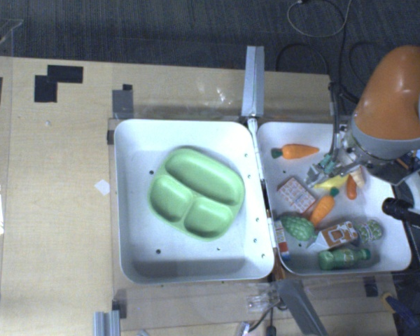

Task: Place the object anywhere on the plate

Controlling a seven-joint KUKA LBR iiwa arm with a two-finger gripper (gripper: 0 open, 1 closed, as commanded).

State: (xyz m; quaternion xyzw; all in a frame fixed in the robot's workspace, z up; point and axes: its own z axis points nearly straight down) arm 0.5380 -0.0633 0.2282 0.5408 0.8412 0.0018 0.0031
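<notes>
A green plate [196,192] with three compartments lies in the left white bin [136,257], with nothing on it. The right bin [399,257] holds several toy foods. My gripper [327,168] hangs below the arm's orange band [394,96], low in the upper middle of the right bin. It is right beside a yellow toy [334,183] and a small orange piece [351,187]. The arm's body hides the bin's upper right part.
Also in the right bin are a carrot [297,151] at the top, a pink waffle-like square [295,194], a second carrot [323,208], a leafy green toy [298,227], a small carton [339,234], a green bottle [344,257] and a round green piece [372,230]. A metal divider [253,82] separates the bins.
</notes>
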